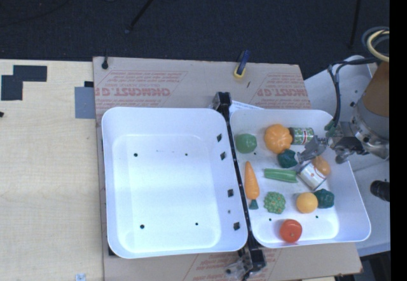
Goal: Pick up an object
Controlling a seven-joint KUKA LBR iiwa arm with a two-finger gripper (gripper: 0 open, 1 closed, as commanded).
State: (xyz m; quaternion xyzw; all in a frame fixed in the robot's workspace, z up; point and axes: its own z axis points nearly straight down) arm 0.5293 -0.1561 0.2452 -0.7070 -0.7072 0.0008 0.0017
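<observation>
From above, we see the gripper (310,148) low in the right bin (356,222), among toy foods beside a small can (311,175) and the orange pumpkin (278,137). We cannot tell whether it grips anything; it perhaps touches the can.

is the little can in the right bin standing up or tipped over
Tipped over. The can lies on its side on the right bin floor, its round end facing the camera, beside the green pod.
</observation>
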